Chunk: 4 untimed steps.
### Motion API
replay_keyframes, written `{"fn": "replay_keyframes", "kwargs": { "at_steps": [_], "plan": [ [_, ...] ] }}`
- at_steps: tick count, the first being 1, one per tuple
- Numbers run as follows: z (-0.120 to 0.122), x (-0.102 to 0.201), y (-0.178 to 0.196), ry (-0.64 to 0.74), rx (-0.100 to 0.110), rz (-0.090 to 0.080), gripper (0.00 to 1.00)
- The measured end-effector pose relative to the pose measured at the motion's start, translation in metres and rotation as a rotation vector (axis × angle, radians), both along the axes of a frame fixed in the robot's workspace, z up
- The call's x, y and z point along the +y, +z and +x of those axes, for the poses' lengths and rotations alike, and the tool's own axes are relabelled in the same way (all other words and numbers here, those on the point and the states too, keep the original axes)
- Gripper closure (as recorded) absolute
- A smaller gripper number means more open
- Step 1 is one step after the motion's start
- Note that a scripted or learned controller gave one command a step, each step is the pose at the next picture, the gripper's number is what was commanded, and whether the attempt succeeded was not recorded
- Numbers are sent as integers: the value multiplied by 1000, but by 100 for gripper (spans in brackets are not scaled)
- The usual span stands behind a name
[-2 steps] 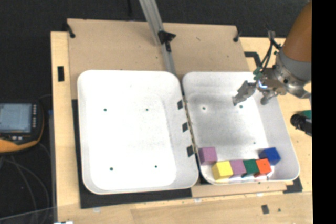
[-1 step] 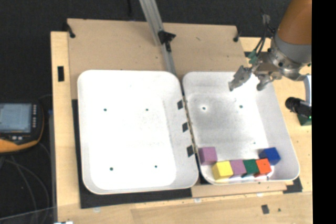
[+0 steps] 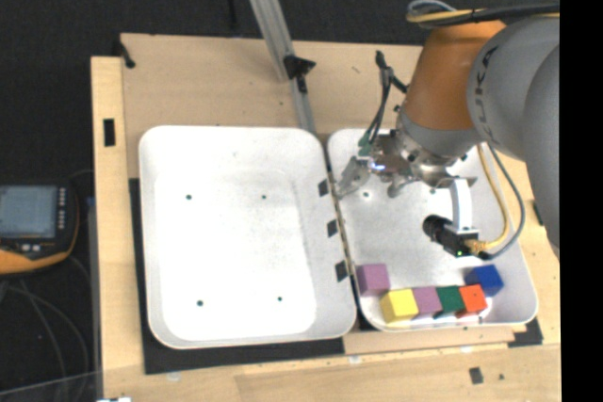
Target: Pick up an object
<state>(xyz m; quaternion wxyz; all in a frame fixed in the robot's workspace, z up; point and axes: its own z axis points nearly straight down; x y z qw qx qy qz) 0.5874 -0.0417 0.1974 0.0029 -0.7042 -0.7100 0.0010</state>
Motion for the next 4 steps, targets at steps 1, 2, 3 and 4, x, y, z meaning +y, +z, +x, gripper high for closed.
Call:
{"fn": "replay_keyframes", "kwargs": {
  "at_steps": [1,2,3,4],
  "plan": [
    [14,21,25,-3,-9,-2,0],
    [14,19,35,-5,-8,-2,100],
    [2,72,40,-1,-5,-1,100],
    [52,82,16,-3,-8,-4,100]
  ]
}}
